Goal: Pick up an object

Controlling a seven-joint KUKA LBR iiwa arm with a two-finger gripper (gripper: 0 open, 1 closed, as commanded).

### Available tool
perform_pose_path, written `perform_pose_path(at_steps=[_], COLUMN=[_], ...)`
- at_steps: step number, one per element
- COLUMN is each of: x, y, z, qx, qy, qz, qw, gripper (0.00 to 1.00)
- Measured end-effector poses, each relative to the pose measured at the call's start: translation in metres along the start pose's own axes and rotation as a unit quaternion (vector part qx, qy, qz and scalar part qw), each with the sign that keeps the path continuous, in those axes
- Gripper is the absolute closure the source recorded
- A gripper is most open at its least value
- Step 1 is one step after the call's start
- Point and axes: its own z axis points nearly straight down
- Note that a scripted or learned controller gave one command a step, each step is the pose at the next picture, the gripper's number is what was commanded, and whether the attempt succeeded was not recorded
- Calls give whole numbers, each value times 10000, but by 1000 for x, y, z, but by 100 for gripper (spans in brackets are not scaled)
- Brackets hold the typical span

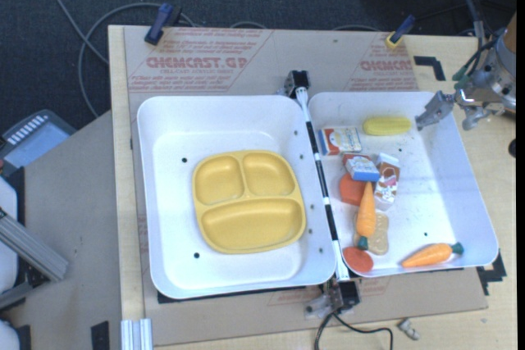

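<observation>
The desk (246, 53) holds two flat white bins side by side. The left bin (164, 176) has a yellow plate (246, 201) in it, split into three parts: two small ones at the top and one big one below.

The right bin (459, 184) is full of little toy foods. A yellow banana-like toy (386, 125) lies near the top. Below and to its left sits a small red and white box (340, 140). Just under that is a blue and white box (361, 169), with another red and white pack (387, 180) right beside it. An orange carrot (367, 211) stands long-ways in the middle and leans on a red-orange block (351, 191). A pale round cookie-like piece (378, 240) lies under the carrot's low end, and a flat red piece (358, 260) is by the bottom edge. A second carrot (428, 255) with a green top lies by itself near the bottom right corner.

The hand (430, 114) is at the top right of the right bin, just to the right of the yellow banana-like toy and not touching it. Nothing can be seen in it. It is too small and blurry to tell how the hand stands, open or closed.
</observation>
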Motion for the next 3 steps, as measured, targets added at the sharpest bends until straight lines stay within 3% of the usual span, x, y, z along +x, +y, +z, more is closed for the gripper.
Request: perform_pose_path(at_steps=[1,2,3], x=[79,94,102], y=[-2,-75,-79], z=[79,130,144], qx=[4,-49,-113], qy=[4,-23,-22], qz=[-3,16,13], qw=[10000,10000,9999], gripper=[0,0,0])
